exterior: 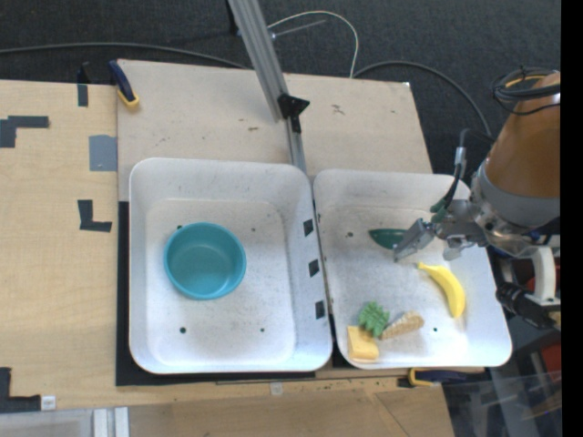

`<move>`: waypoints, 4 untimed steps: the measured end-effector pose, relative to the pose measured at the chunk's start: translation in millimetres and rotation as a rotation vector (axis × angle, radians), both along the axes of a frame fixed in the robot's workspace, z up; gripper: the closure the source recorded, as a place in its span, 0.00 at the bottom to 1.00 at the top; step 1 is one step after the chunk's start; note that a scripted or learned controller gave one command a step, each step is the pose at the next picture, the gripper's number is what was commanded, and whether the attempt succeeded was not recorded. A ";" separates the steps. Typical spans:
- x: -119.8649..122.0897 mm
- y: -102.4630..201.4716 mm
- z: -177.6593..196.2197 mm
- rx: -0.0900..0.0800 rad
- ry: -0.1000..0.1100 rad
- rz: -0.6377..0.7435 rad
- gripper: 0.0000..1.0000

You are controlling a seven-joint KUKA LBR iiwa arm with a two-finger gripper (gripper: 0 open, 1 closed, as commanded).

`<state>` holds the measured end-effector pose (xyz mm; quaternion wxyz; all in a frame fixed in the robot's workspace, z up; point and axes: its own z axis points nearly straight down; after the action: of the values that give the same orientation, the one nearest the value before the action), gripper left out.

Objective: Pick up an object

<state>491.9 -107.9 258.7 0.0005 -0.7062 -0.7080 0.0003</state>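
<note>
At right of frame, we see the gripper (412, 241) low in the right bin (364, 194), fingers slightly parted and holding nothing. The banana (446, 288) lies just below-right of it, its long axis running diagonally toward lower right.

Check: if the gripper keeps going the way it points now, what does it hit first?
The gripper points left and down over the right bin. Likely first contact is the dark green object at its tip, though height above it is unclear.

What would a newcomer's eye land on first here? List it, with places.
The teal bowl sits alone in the left bin. In the right bin a yellow banana lies by the gripper, with a green toy and a yellow block near the front edge.
</note>
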 end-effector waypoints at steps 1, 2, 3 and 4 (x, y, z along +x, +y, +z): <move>-0.1 -0.1 0.0 0.000 0.000 0.000 0.00; 1.8 1.2 -63.7 0.001 0.008 -0.001 0.00; 2.6 -7.4 -121.1 0.001 0.008 -0.003 0.00; 2.6 -7.6 -170.7 -0.001 0.000 -0.002 0.00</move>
<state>494.5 -115.6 88.1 0.0000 -0.7068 -0.7074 0.0008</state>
